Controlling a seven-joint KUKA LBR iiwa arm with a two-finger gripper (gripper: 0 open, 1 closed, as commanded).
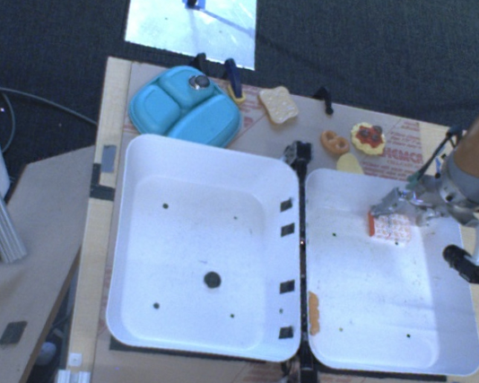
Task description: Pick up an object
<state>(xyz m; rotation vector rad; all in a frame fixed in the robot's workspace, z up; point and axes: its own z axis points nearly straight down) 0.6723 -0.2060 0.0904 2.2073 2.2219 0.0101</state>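
Tool (388, 211) over the right bin (395, 349) beside an orange piece (370, 224); finger state unclear, cardboard print unreadable

Pincer (388, 211) over right bin (430, 354), near orange object (370, 223).

Bright, even overhead light; glare on white bins (224, 174); soft shadows, slightly grainy.

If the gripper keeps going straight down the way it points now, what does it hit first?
Probably the small orange-red object lying on the floor of the right white bin. The gripper hangs just above and beside it, though depth is hard to judge from this one slanted view.
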